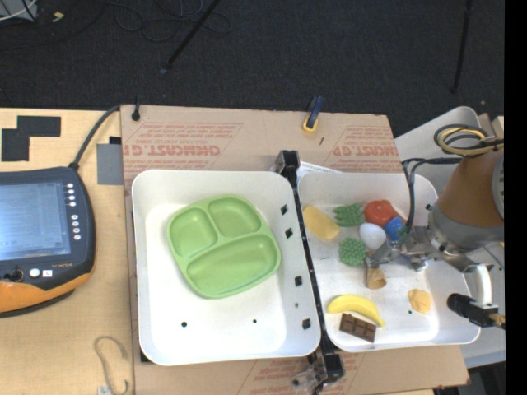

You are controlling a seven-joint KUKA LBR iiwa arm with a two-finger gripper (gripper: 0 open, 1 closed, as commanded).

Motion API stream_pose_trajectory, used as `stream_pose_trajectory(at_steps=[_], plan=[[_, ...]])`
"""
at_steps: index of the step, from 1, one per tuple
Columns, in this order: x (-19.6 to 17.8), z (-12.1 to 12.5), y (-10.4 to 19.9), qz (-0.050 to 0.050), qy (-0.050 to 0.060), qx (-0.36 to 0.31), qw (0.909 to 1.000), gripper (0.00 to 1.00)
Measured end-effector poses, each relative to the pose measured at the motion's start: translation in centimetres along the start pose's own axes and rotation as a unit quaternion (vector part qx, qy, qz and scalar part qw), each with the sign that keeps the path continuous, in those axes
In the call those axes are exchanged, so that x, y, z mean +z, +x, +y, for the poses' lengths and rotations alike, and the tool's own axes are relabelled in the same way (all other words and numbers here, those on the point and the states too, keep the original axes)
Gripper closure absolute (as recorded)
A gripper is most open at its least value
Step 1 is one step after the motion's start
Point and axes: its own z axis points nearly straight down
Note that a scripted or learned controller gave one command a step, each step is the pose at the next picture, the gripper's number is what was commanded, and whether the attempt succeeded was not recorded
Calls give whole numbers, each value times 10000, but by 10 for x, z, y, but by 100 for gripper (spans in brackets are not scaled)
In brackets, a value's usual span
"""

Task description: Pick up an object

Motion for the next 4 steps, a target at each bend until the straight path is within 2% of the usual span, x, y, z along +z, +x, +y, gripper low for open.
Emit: stream_pose_trajectory(at_steps=[1, 3, 4], plan=[[-5, -3, 0, 1, 36, 16, 10000, 100], [-114, 8, 9, -17, 16, -6, 10000, 100], [-135, 8, 8, -15, 24, -5, 10000, 100]])
